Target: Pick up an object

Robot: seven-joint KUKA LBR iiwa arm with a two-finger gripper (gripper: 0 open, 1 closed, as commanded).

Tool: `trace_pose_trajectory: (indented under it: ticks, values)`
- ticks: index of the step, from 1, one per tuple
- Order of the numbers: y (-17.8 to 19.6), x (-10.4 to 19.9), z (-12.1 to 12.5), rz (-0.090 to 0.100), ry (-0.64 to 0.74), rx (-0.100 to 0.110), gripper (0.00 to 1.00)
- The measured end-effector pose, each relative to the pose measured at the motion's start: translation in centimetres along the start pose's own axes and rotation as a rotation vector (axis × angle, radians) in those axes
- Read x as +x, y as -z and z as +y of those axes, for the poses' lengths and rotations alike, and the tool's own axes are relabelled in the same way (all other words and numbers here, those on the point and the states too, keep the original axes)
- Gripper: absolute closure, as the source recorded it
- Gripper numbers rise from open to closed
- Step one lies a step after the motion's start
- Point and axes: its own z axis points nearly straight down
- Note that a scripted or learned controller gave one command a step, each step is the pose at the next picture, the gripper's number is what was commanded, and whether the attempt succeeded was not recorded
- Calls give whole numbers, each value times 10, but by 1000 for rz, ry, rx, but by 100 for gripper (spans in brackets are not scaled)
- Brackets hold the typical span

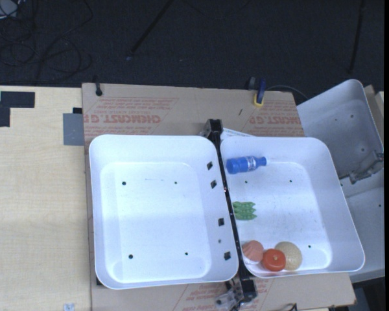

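Blue bottle [246, 164] lies on its side near the upper-left corner of the right bin [340, 203], long axis nearly across the frame, cap toward the right. Below it sit a green piece [244, 210], then a pink disc [252, 250], red cap [273, 260] and tan round [289, 254] clustered at the lower edge. The left bin [97, 193] adjoins it. Cardboard [149, 112] beneath carries mirrored red lettering.

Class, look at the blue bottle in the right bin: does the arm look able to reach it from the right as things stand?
Probably yes. The blue bottle lies alone on its side near the far wall of the right bin, nothing on or against it. The green item and the round pieces sit well apart, nearer the camera.
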Motion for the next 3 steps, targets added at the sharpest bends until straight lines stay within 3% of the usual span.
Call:
trace_pose_trajectory:
  ticks: [1,2,3]
  values:
    - [14,-1,0,-2,1,-6,100]
    - [-45,0,-9,0,0,-1,100]
    - [-32,-1,-8,-2,0,-5,100]
